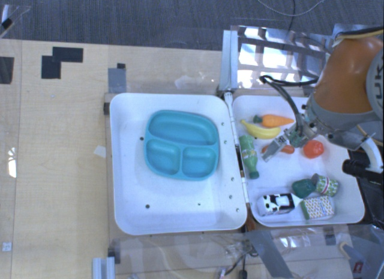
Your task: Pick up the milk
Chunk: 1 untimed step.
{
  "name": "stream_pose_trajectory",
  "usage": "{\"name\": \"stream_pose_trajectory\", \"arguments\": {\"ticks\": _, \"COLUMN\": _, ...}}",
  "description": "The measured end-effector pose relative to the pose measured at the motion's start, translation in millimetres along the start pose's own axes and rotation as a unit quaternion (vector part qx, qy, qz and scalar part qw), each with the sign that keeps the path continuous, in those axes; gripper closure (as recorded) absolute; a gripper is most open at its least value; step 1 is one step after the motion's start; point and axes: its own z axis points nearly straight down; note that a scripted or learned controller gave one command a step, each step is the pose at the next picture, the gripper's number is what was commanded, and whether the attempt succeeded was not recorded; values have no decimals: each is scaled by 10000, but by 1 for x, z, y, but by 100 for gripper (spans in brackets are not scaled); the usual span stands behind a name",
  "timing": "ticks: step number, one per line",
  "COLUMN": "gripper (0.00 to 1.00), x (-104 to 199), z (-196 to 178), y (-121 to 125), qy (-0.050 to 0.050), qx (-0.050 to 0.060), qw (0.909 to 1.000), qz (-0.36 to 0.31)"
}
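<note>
Cow-patterned milk carton (pixel 277 203) on its side

Robotics lab: bench (pixel 54 152), 2 bins (pixel 126 170).

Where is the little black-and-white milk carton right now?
The black-and-white milk carton lies on its side in the right white bin, near its front edge, left of the green patterned box.

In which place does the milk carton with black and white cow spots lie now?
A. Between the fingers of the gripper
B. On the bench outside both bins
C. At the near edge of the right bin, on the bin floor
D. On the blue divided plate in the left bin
C. The milk carton lies on its side on the floor of the right bin, near its front edge, well apart from the gripper, which hovers farther back over the bin.
</note>
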Motion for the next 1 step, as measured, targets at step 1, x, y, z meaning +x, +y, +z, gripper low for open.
{"name": "stream_pose_trajectory", "arguments": {"ticks": 1, "gripper": 0, "x": 66, "z": 30, "y": 22, "qy": 13, "qx": 9, "qw": 9997, "qz": 248}}
